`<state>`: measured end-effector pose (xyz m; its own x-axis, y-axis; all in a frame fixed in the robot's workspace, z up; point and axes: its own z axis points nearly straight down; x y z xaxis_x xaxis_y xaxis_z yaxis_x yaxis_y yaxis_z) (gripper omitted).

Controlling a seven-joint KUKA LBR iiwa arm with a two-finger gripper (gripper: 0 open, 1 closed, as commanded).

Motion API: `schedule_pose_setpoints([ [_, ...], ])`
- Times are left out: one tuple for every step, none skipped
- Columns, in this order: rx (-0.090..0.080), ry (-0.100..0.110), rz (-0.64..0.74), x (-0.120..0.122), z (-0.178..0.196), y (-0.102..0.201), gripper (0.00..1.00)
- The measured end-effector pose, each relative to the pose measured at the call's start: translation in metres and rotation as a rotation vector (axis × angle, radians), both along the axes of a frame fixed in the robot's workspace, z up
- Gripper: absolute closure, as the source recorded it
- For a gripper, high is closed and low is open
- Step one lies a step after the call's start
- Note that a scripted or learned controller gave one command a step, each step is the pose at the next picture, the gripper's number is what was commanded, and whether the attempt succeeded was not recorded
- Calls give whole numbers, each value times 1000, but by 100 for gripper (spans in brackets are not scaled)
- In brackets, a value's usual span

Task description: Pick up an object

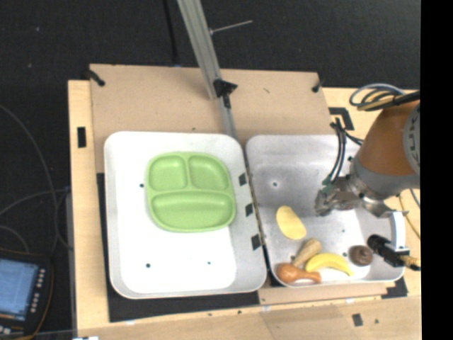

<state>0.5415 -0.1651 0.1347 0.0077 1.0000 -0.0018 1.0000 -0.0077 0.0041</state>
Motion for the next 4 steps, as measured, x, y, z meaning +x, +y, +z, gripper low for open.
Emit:
schedule_pose_setpoints([
  [-1, -2, 2, -4, 45, -1, 100],
  [-2, -5, 9, -3, 107, -11, 100],
  [-2, -4, 10, -2, 162, -13, 100],
  [2, 2, 15, -3, 142, 41, 100],
])
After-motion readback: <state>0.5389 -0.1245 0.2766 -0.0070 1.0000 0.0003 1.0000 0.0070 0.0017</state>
